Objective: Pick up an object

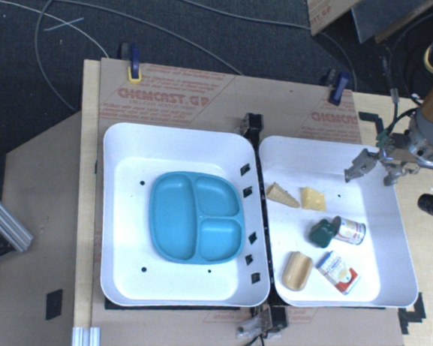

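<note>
The dark green bottle with a white label (336, 232) is lying on its side in the right white bin (398, 245), its long side running left to right. The metal gripper (375, 169) is hanging open above the bin's far corner, holding nothing.
</note>
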Tool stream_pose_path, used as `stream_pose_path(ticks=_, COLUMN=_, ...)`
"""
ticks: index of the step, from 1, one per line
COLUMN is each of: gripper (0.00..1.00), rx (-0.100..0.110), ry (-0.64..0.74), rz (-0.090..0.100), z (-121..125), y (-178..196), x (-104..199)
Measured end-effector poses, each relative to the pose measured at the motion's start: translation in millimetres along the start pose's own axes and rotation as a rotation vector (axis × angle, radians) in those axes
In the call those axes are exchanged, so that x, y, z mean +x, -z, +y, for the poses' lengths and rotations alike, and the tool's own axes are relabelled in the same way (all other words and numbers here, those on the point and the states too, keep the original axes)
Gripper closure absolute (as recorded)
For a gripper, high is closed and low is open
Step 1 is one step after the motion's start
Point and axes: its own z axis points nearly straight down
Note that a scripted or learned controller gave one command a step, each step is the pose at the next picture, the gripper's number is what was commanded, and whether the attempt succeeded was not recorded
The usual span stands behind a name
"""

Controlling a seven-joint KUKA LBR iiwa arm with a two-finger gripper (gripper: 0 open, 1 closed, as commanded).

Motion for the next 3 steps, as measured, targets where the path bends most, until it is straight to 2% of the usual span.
stream_pose_path(ticks=1, gripper=0.0, rx=-0.015, ry=0.003, rz=-0.004, z=3.4, y=9.0, x=0.5)
stream_pose_path(ticks=3, gripper=0.0, rx=-0.01, ry=0.004, rz=-0.002, z=12.6, y=-100.1, x=-2.3)
